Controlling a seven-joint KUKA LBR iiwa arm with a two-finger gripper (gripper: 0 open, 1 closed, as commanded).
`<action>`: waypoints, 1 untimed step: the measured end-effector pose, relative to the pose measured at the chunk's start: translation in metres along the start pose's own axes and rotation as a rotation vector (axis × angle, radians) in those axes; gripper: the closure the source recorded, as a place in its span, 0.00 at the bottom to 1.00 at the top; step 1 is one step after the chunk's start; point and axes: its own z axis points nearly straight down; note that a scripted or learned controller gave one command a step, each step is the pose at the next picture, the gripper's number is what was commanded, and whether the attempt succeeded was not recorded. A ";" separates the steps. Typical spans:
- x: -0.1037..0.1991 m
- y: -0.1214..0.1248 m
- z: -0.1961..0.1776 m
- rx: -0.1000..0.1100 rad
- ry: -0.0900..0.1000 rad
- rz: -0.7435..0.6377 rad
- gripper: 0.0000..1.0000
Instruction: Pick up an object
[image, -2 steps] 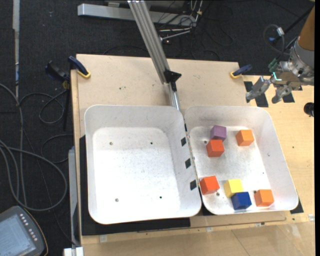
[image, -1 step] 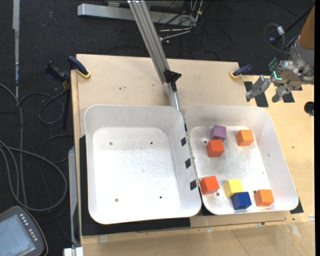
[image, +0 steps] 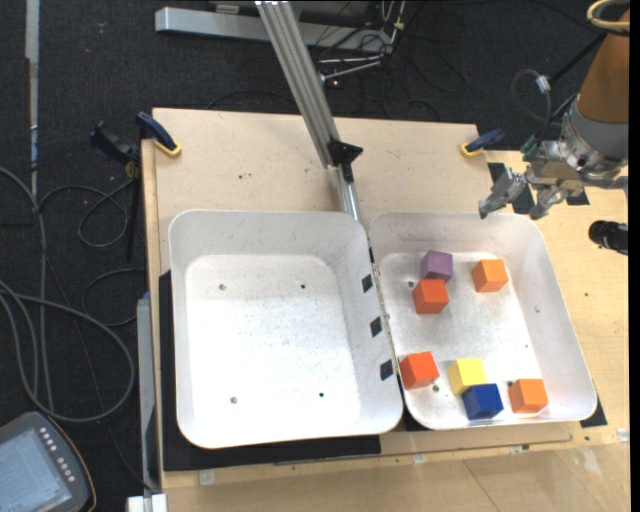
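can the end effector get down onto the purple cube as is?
Probably yes. The end effector hangs above the right bin's far rim, and the purple cube has open top access, though the red cube sits tight against its near side.

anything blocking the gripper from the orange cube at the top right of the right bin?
Nothing visible. The gripper hangs above the right bin's upper rim, and the orange cube sits below it on bare bin floor. Its nearest neighbour, the purple cube, lies to the left, apart from it.
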 end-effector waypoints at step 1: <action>0.001 -0.010 0.059 0.002 0.001 0.001 0.00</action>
